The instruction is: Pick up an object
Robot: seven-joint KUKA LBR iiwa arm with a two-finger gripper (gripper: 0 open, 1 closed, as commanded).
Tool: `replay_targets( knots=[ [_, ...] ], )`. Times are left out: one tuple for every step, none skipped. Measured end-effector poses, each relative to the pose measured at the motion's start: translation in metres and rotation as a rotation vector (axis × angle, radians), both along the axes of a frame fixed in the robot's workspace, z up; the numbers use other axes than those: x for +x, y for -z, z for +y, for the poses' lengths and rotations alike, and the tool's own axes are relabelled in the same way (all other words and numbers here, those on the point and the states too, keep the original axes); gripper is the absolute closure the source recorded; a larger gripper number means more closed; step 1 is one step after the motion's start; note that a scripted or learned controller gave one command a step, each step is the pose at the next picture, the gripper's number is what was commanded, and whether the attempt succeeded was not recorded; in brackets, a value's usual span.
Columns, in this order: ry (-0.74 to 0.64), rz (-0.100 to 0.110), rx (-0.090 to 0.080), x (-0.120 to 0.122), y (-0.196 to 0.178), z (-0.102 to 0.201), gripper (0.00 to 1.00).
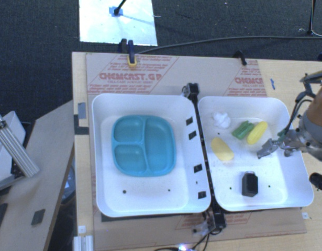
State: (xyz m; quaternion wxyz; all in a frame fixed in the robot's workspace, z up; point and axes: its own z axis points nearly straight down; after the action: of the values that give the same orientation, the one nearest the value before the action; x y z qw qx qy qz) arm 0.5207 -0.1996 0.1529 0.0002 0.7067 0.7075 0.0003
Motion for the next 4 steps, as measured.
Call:
replay_targets(
  knots=[
    [-0.003,-0.001,0.0,0.01,0.052,0.004,0.0],
    [-0.002,-0.003,-0.002,0.011,0.039,0.004,1.0],
    [-0.003,-0.004,-0.002,0.011,-0.004,0.004,1.0],
    [-0.002,-0.005,-0.002,0.01,-0.05,-0.003,1.0]
  ],
)
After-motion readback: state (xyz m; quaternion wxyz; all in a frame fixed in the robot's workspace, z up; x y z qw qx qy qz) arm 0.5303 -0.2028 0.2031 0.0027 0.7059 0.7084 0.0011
